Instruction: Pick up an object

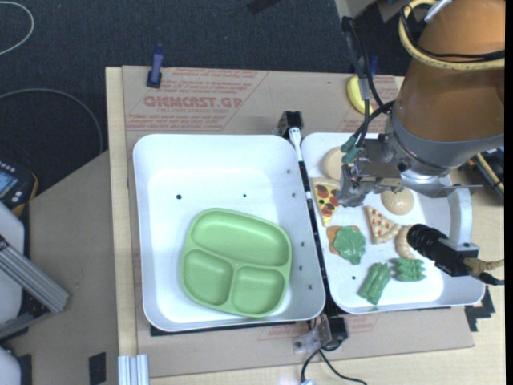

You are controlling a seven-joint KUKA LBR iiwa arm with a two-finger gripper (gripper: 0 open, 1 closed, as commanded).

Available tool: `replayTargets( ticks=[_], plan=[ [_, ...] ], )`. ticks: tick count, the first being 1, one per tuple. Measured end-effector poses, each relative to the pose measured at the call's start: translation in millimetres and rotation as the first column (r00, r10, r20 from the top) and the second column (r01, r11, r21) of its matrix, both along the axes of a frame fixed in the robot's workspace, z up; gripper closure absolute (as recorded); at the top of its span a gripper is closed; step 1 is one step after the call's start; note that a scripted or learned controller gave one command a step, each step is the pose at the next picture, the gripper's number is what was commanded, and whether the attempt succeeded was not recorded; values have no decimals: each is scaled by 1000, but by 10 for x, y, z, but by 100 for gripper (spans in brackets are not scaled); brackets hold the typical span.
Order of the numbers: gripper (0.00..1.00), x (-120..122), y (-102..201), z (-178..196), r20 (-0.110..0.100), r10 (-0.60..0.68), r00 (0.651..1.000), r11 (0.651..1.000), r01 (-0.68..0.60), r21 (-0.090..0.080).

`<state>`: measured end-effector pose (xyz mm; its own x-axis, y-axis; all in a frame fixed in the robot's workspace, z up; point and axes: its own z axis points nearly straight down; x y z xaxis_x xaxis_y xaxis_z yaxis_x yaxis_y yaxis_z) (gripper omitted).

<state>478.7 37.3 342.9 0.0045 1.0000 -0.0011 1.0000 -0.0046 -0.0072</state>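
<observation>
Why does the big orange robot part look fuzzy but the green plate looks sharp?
In the camera view, the arm's orange band sits close to the lens, so it looks soft; the green plate lies farther down, evenly lit and crisp, with a faint shadow inside the left bin.

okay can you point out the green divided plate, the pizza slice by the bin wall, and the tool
green divided plate (236, 261), camera view, on the ridge between its compartments.
pizza slice (325, 200), camera view, on its topped face.
tool (350, 192), camera view, at its lower tip above the right bin.
</observation>
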Motion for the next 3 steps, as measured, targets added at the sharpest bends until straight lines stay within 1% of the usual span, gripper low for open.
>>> replayTargets(
  ticks=[1,2,3],
  plan=[
    [100,-1,-3,-463,0,3,1000,1000,-3,1],
    [100,16,-138,322,17,4,1000,1000,-4,1],
    [100,9,-203,359,10,3,1000,1000,-3,1]
  ],
)
